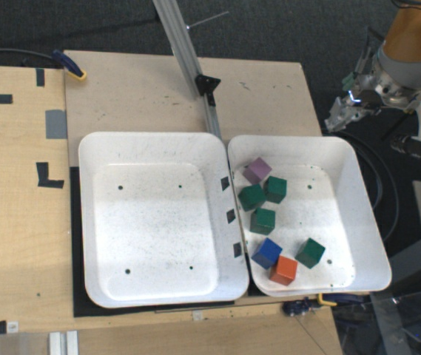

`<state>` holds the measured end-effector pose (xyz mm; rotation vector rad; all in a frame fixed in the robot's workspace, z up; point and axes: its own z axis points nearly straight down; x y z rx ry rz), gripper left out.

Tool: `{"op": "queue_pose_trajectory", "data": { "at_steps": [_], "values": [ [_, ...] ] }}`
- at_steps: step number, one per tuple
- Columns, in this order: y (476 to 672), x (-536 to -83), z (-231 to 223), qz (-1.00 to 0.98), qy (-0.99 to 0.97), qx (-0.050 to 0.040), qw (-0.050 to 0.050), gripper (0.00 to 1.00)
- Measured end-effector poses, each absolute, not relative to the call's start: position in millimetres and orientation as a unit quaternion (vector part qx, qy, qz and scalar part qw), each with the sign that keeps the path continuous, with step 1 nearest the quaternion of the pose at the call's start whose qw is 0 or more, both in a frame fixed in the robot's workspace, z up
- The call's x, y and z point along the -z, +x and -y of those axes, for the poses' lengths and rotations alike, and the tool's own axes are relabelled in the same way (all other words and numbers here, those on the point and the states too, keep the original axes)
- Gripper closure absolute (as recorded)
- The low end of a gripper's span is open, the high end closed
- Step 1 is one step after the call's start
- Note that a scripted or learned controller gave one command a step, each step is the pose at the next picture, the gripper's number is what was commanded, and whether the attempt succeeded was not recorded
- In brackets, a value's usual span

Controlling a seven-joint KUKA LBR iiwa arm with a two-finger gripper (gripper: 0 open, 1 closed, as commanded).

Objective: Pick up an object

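The right bin (364,191) holds several small cubes. A purple cube (257,171) lies near its back left, with three green cubes (275,189) (251,197) (263,220) clustered just in front of it. A blue cube (267,253) and an orange cube (284,270) touch each other at the front, and another green cube (311,252) sits to their right. My gripper (343,113) hangs outside the bin, beyond its back right corner, well above and away from the cubes. Nothing shows in it.
The left bin (92,198) stands beside the right one, sharing a middle wall. A slanted metal bar (184,43) runs down to the bins' back junction. Black cables (388,191) lie off the bench's right side.
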<state>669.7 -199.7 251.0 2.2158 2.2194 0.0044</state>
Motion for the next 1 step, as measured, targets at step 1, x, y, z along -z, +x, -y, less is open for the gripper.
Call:
{"op": "queue_pose_trajectory", "data": {
  "at_steps": [1],
  "values": [
    [670.6, -254.2, 136.6, -0.710, 0.705, -0.0005, -0.001, 1.00]
  ]
}}
